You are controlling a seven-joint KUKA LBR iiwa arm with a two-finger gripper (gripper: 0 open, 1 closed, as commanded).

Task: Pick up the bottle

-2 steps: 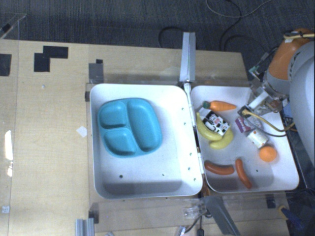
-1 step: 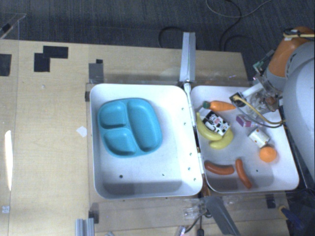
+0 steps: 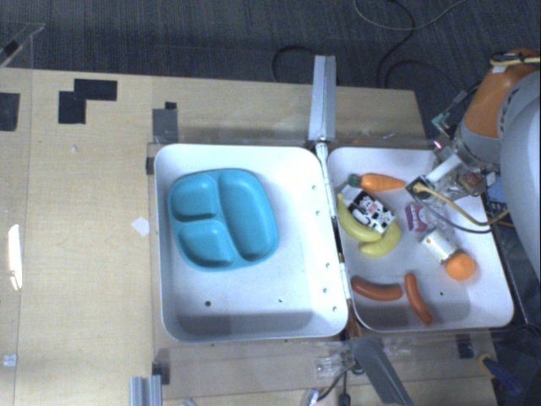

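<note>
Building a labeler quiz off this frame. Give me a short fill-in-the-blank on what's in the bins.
1. The blue plate lies to the view's ___ of the bottle.
2. The bottle's white bin also holds ___ sausages.
3. The round fruit beside the bottle is coloured ___.

Missing words: left; two; orange.

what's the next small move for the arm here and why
Probably shift the gripper a little toward the near edge of the right bin, over the bottle. The bottle lies on its side just nearer the camera than the gripper, orange cap toward the near right corner, and is not visibly held.
</note>
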